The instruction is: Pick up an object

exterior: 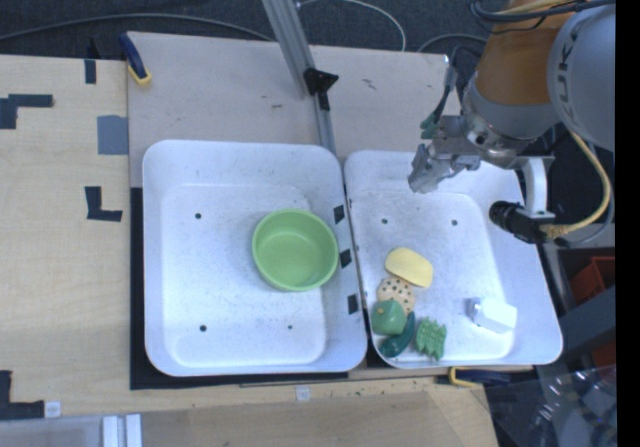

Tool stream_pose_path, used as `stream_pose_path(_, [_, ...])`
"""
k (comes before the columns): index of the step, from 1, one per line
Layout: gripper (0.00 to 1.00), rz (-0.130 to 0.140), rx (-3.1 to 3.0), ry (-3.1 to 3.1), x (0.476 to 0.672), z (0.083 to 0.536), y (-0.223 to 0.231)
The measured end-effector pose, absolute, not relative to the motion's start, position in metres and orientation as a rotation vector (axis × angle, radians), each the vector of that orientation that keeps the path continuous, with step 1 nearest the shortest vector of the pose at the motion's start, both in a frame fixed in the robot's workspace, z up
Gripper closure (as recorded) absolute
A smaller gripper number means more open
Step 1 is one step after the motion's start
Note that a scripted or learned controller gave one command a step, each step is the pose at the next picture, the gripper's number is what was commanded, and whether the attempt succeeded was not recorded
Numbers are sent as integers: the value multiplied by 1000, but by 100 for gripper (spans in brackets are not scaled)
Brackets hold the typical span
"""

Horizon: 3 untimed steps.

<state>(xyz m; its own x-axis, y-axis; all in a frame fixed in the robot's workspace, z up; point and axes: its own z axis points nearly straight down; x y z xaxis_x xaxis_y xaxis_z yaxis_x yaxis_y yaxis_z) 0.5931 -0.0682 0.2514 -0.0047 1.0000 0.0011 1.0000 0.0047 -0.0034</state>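
— Where is the pincer [428, 178] hanging?
— Over the right bin's [520, 265] far edge; whether it's gripping anything, I can't tell.
— And the toys?
— Lying clustered [405, 305] near that bin's front-left corner.

Even, diffuse overhead light, moderately bright; the two shallow white plastic bins [175, 235] read slightly bluish, with only a mild sheen and no hard glare. Shadows soft and short, a faint one inside the round green plastic bowl [295, 250] and under the grey two-finger gripper [432, 173]. Overall soft and grainy, low resolution; small toys look smeared, dark floor at top underexposed.
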Motion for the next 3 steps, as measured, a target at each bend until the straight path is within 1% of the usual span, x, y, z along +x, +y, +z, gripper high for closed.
stream_pose_path(1, [100,0,-2212,-2227,580,257,-15])
stream_pose_path(2, [100,1,-2212,-2227,574,257,31])
stream_pose_path(3, [100,2,-2211,-2227,561,258,79])
